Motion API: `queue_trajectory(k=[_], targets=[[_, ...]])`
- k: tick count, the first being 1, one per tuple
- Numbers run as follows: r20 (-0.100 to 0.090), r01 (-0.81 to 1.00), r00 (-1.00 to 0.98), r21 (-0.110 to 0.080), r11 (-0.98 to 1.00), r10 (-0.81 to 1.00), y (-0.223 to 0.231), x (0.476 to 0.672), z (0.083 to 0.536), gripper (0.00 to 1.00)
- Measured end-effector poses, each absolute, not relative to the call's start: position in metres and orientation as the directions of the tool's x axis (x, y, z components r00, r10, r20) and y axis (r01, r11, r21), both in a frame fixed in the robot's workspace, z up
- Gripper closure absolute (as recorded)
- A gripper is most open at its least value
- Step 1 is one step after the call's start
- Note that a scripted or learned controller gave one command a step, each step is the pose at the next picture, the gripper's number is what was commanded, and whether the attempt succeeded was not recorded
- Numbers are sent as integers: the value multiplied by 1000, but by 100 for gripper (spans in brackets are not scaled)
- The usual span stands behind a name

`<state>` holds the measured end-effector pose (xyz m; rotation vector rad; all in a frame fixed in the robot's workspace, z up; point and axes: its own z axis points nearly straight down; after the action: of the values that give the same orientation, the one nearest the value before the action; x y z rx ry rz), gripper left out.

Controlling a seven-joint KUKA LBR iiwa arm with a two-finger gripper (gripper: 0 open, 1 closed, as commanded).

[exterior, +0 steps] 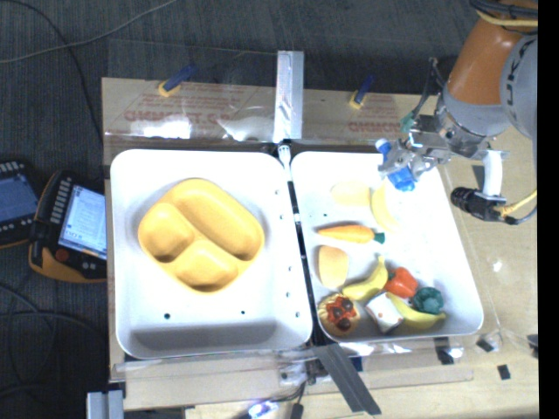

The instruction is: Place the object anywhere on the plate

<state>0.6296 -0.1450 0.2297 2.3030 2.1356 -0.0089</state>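
End effector [403, 166] over right bin [454, 234]; toy food [376, 291] clustered, possibly touching.

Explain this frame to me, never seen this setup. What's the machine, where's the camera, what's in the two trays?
One camera sits above the bench and looks down at a slant. The grey and orange machine at right is a robot arm; its gripper hangs over the far end of the right bin. Something small and blue sits at its tip, but I cannot tell whether it is held or part of the tool.

The left bin holds a yellow divided plate, the target. The right bin holds toy food: a carrot, a banana, pale slices, a red pepper and a few more pieces clustered at the near end. Nothing lies on the plate yet.
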Motion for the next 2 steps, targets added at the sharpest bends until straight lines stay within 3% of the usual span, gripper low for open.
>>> queue_trajectory(k=[1,2], targets=[[-5,996,-84,7,84,996,-132,652,108,100],[0,1000,26,-3,-26,1000,-54,605,183,100]])
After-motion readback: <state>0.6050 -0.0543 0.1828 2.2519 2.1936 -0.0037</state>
